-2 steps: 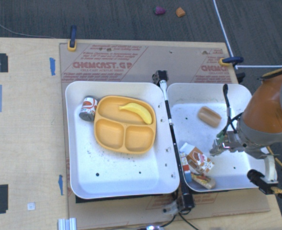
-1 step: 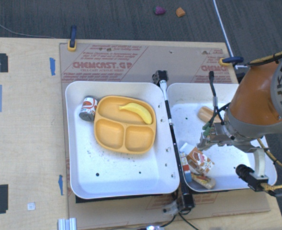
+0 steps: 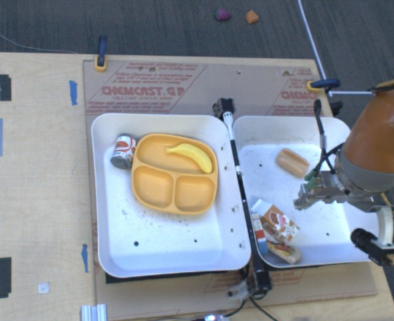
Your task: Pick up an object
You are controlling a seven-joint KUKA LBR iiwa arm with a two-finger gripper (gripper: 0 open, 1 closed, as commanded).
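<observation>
Cardboard-covered tabletop (image 3: 203, 85) bears both bins; the end effector (image 3: 310, 196) hovers right of a snack packet (image 3: 278, 225), its opening obscured, grasp indiscernible.

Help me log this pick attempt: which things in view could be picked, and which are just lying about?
Could be picked:
banana on the yellow divided plate
crushed can
bread roll
snack packet
pincer hangs over the right bin

Lying about:
blue clamps
two small bits on the carpet

One fixed camera looked down at a slant from above the table (image 3: 36, 179), taking in both white bins (image 3: 110, 199) at middling range.
</observation>
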